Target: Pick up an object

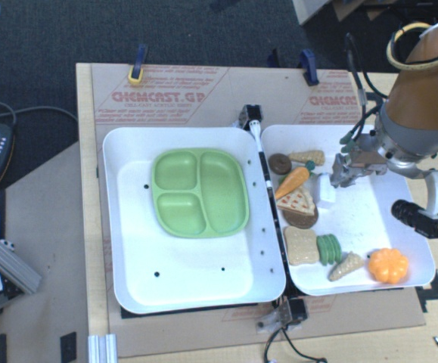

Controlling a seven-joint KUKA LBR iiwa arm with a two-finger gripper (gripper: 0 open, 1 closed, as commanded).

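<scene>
The right bin (400, 237) holds several toy foods: a brown round cookie (280, 163), a cracker (307, 157), an orange carrot (292, 181), a wedge of sandwich (297, 205), a slice of bread (302, 246), a green ribbed piece (328, 247), a beige cone (346, 266) and an orange pumpkin (388, 266). My gripper (339, 175) hangs low over the upper middle of this bin, just right of the carrot and the cracker. A small white piece (326, 191) lies right below it.
The left bin (128, 263) carries a green divided plate (200, 192). A black bar with clamps (264, 180) runs between the two bins. The arm's black side fitting (419, 218) juts over the right bin's right side.
</scene>
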